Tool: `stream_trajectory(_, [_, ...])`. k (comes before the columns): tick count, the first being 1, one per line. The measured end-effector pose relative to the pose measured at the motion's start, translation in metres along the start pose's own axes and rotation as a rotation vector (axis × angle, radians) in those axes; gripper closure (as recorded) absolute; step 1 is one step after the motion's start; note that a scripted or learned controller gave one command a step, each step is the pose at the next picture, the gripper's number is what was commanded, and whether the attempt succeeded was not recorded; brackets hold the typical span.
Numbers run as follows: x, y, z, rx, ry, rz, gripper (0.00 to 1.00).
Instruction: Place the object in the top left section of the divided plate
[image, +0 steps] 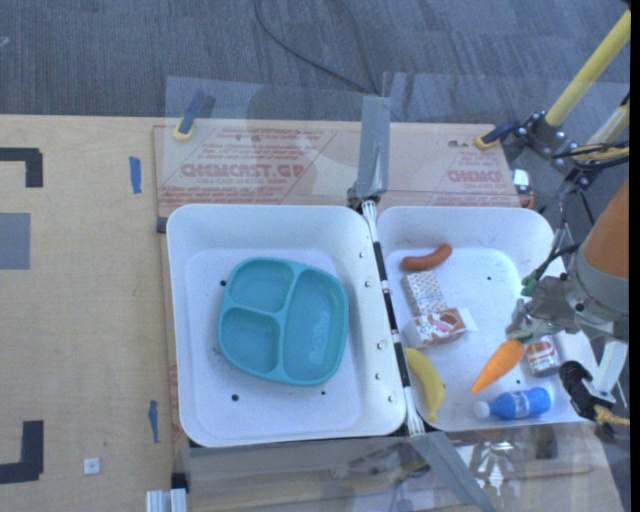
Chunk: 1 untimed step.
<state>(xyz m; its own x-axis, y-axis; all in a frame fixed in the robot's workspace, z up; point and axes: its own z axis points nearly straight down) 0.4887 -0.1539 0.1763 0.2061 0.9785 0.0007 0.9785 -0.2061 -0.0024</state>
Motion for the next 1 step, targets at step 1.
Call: stream_trajectory(1, [0.0702,0.0159,-0.0825,-0.001,-0.002,-0.148,1.00])
